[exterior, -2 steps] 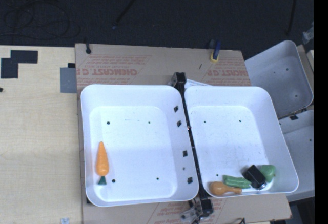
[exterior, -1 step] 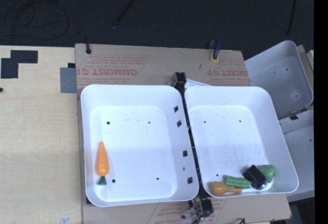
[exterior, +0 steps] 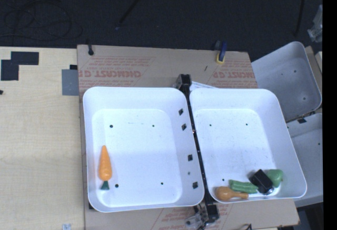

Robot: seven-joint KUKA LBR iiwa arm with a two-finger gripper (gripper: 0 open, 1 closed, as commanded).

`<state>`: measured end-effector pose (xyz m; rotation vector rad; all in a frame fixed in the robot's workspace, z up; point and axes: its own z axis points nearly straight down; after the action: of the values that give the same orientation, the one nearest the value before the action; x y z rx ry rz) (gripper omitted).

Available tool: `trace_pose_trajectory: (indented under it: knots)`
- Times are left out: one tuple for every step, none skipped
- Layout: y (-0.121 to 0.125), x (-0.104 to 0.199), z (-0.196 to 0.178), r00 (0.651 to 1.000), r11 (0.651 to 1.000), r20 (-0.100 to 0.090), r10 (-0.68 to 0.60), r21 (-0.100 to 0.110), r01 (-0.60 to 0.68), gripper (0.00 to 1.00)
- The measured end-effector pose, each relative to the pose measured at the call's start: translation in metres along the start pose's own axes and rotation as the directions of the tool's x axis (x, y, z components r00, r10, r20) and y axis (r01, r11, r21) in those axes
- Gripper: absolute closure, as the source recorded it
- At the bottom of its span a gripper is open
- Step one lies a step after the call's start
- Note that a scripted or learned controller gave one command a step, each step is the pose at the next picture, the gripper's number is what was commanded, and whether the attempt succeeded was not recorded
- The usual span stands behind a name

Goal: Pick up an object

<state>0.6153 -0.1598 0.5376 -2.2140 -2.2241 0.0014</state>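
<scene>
Choice of target is the first thing to settle, since the task names no particular object. The toy carrot point(exterior: 105, 165) looks the easiest pick: it lies alone in the lower left of the left bin point(exterior: 87, 118), near the bin's left wall but apart from it, with bare white floor above it and to its right. It is orange with a small dark green stub at its lower end, and it lies lengthwise almost straight up and down the frame, the narrow tip toward the top. A grasp would probably go best across its thicker lower half, closing from left and right in the frame. The descent should be centred so the wall-side of the tool does not catch the bin's slope.

The other candidates are crowded into the lower right corner of the right bin point(exterior: 284, 118): an orange piece point(exterior: 230, 193), a green piece point(exterior: 242, 187), a black block point(exterior: 261, 181) and a second, rounder green piece point(exterior: 274, 176). They touch or overlap and sit against the rim. A pick there risks pushing them about or pinching two at once.

Whether the tool is spread or pressed together I cannot tell. Both bins rest on a cardboard sheet point(exterior: 137, 68) on the pale wooden desk point(exterior: 37, 145).
</scene>
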Motion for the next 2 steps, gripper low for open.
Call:
trace_pose_trajectory:
  knots:
    - [0.016,0.057,0.001,1.0,1.0,0.0,-0.001,-0.001,0.001,1.0]
    - [0.002,0.055,0.0,1.0,1.0,0.001,0.004,0.002,-0.004,1.0]
